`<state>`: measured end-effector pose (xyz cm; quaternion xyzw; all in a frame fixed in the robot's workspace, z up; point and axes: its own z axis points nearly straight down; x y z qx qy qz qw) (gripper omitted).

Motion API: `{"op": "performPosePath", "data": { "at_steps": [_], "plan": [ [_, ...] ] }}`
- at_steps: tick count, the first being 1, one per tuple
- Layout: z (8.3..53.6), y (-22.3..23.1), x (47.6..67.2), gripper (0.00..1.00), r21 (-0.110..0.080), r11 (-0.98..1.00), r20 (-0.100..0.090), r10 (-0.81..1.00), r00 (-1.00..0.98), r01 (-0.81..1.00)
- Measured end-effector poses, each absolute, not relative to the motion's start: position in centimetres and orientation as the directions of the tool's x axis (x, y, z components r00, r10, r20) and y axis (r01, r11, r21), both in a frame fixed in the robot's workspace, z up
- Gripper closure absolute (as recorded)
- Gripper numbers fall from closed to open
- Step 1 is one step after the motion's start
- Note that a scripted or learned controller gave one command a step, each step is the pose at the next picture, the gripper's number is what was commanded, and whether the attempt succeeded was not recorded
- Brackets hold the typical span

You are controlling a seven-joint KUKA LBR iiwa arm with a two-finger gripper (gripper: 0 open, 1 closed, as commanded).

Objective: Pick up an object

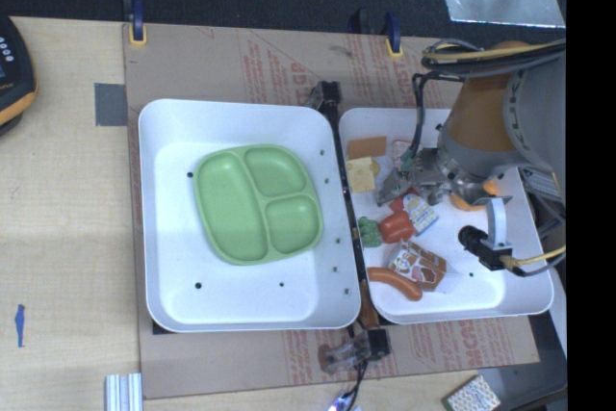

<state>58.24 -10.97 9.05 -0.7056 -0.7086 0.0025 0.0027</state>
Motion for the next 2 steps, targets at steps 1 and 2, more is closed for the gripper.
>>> {"op": "performPosePath", "data": {
  "at_steps": [1,2],
  "plan": [
    [9.2,-9.5,60.1,0.00,-0.001,0.008,-0.001,1.000,-0.008,1.000],
    [9.3,-10.0,65.8,0.00,0.001,0.006,-0.001,1.000,-0.006,1.000]
  ]
}}
